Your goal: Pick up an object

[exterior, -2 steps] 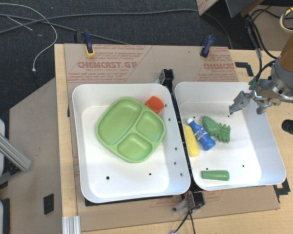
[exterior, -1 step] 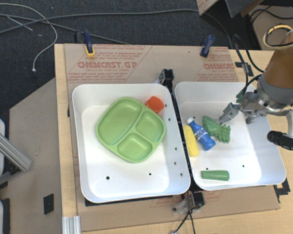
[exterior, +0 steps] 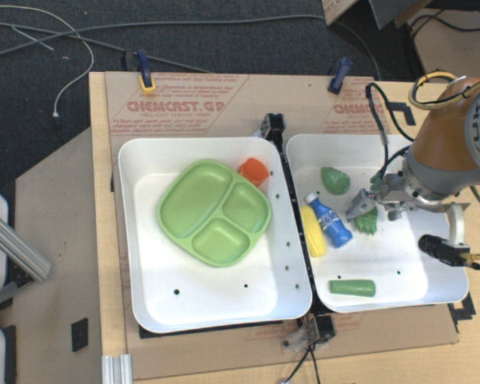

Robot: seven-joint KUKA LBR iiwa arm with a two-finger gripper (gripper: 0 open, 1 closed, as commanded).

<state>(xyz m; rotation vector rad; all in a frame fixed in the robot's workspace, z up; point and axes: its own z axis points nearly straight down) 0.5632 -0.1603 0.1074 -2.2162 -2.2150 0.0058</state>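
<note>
right bin (exterior: pixel 400 290): floor bare at 3 to 5 o'clock | blocked at 9 by yellow corn (exterior: pixel 314 232), blue bottle (exterior: pixel 330 222) | green cylinder (exterior: pixel 352 288) at 6 | left bin (exterior: pixel 144 238): green divided plate (exterior: pixel 214 212) fills centre

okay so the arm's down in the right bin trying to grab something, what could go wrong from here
1. The gripper sits on a small dark green object, with the blue bottle and yellow corn just to its left; it could nudge them instead of getting a clean pick.
2. The green object is small and irregular, so it may slip out on lifting.
3. The right bin is shallow, so a knocked item could skid away.
</note>
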